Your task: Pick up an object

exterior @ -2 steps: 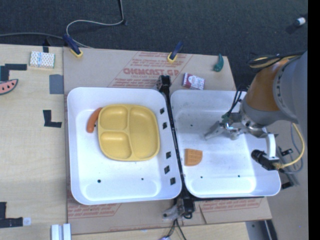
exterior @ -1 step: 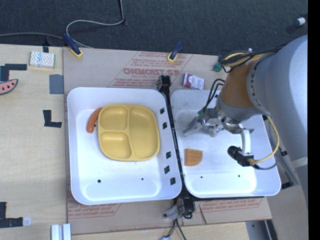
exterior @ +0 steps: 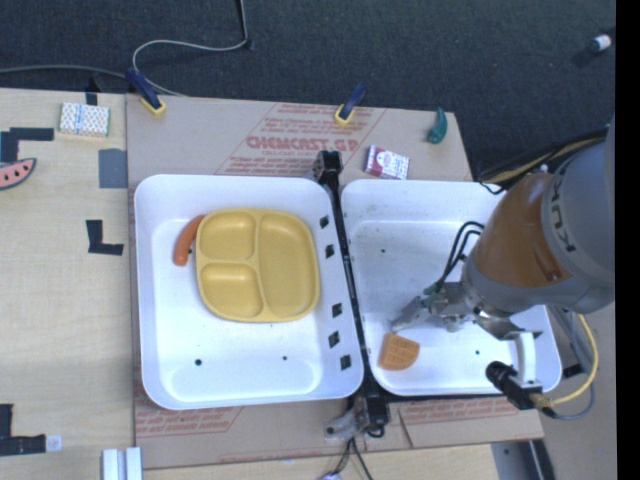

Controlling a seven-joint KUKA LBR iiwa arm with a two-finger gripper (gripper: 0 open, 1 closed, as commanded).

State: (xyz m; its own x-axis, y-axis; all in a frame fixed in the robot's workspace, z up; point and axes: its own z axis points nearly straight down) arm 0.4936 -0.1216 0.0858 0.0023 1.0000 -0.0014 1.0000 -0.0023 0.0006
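The cardboard point(exterior: 290, 138) under the bins carried red printing; the large line appeared to read "CHEMCAST GP", with smaller lines beneath it too fine to make out. More red print ran along the cardboard's front strip, also unreadable. A small packet point(exterior: 385, 162) with red and white markings lay on the cardboard just behind the right bin point(exterior: 420, 203); its label could not be read. A patterned pad point(exterior: 84, 120) sat on the wooden bench at the far left.

The likely pick object was a waffle point(exterior: 399, 352), a small orange-brown piece with a faint grid texture and rounded corners. It lay flat on the floor of the right bin, near the front wall and close to the divider between the bins.

The gripper point(exterior: 420, 311) was low inside the right bin, just behind and slightly right of the waffle. Its tips appeared close to the waffle but apart from it, and nothing was seen between them. Whether the jaws were parted or closed could not be told from this angle.

The left bin point(exterior: 165, 268) held a yellow tray point(exterior: 258, 264) with three compartments, lying flat toward the back. An orange sausage point(exterior: 185, 240) lay beside the tray's left edge, touching or nearly touching it.

Yellow clamps point(exterior: 349, 108) gripped the cardboard's rear edge.
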